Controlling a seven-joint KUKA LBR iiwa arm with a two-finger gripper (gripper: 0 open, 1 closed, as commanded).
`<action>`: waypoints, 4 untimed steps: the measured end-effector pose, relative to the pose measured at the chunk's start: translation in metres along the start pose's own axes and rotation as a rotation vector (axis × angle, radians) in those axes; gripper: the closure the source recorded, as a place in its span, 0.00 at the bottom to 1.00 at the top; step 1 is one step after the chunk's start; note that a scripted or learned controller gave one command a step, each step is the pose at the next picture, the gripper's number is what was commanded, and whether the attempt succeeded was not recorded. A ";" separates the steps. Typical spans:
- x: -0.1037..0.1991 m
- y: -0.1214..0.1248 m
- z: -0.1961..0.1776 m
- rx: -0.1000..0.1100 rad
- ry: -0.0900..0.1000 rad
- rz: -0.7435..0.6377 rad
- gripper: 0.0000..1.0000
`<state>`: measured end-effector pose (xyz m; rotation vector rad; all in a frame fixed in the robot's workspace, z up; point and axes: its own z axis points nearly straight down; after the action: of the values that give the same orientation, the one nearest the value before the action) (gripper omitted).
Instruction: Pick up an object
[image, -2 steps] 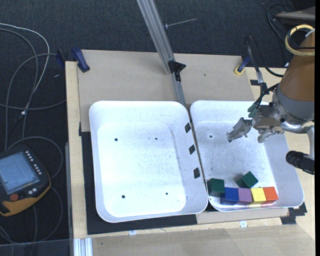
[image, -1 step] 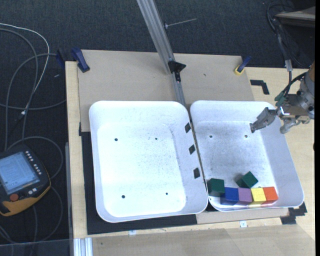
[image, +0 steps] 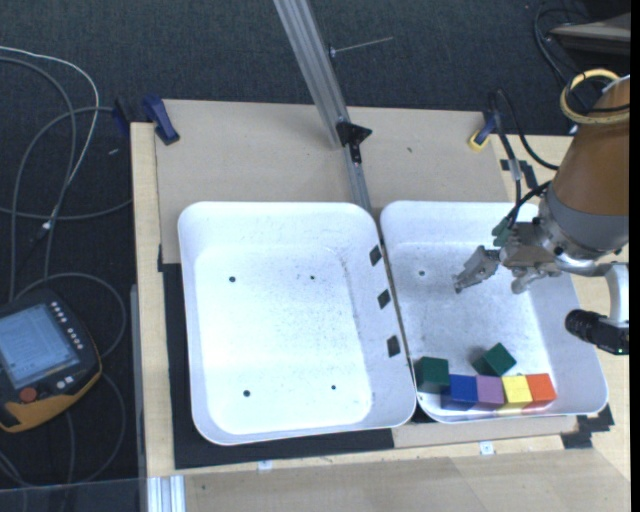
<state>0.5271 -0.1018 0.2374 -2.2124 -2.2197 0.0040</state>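
The gripper (image: 497, 271) hangs over the upper middle part of the right bin (image: 440, 235), and its two fingers (image: 472, 273) are spread apart with nothing between them, so no object is taken yet. The things to pick are all collected at the near edge of this bin, well apart from the gripper: a dark green block (image: 433, 372) at the left end, then a row of a blue block (image: 462, 389), a purple block (image: 490, 390), a yellow block (image: 516, 388) and an orange block (image: 540, 386), which seem to touch one another side by side. A second green block (image: 495, 358) lies tilted just behind the row. To do the step well, I think the arm should move toward the near edge and choose a block that has free space on two opposite sides. The tilted green block looks like the easiest one, because the fingers can go down around it without pushing its neighbours. The blocks in the row are more difficult, since a finger may not fit between them, and the bin wall is close behind. The fingers should be turned to meet the flat faces of the block, not its corners. The left bin (image: 200, 240) holds no objects; I see only small dark marks on its floor.
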 end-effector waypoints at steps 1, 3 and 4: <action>-0.012 0.030 0.142 0.002 -0.001 0.004 0.00; -0.022 0.016 0.141 0.002 0.002 0.000 0.00; -0.105 0.039 0.024 -0.018 -0.010 0.007 0.00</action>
<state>0.5663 -0.2068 0.2132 -2.2338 -2.2263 -0.0046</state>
